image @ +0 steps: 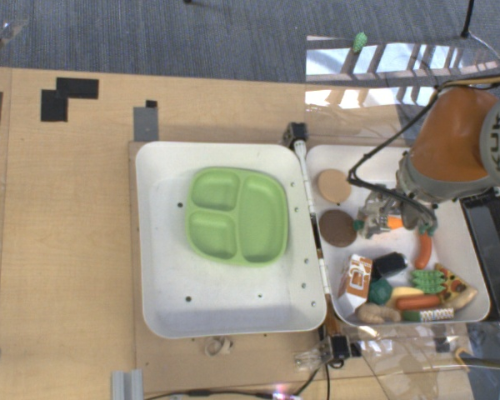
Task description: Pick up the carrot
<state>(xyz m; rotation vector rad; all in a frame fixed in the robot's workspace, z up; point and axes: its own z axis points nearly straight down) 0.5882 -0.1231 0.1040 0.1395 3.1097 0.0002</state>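
The arm (462, 140) comes in from the right and bends down over the right bin (475, 248); the gripper (389, 221) hangs low near the middle of that bin, and it is too dark and blurry to tell if it is wide or narrow; a small orange and green bit shows right at it, but I cannot tell what that is.

The carrot (424, 246) lies just to the right of the gripper and a little nearer the front; it is orange-red and stands almost straight up and down in the picture; it looks apart from the gripper.

To the left of the gripper sit 2 round discs; the tan disc (334, 186) is farther back and the brown disc (337, 227) is just beside the gripper.

In front of the gripper is a heap of toys; a black block (389, 264), a small box (359, 276), a dark green ball (380, 292), a green leafy toy (427, 280), a red sausage (418, 302) and a pizza slice (456, 288); the leafy toy sits close under the carrot's lower end.

Far to the left is the left bin (150, 223) with a green tray (237, 215) that has 3 parts.
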